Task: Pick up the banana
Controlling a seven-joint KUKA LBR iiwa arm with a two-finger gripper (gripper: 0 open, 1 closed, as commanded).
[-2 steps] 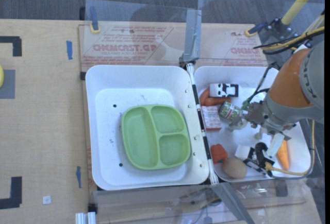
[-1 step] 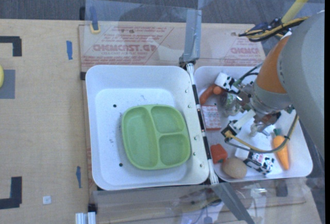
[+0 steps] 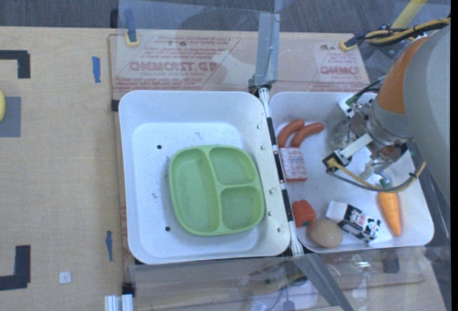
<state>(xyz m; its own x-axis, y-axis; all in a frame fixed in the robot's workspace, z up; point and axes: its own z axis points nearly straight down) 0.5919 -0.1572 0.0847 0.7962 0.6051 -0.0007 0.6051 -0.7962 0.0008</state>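
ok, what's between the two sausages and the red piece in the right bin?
A small red-and-white packet lies there, below the sausages and above the red piece, as seen in the camera view.

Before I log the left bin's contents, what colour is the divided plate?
Light green; the divided plate shows best in the camera view.

Red print on the cardboard [image 3: 179, 59] behind the left bin reads roughly "CHEMCAST GP", seemingly mirrored. Similar red print marks the cardboard behind the right bin, too blurred to read.
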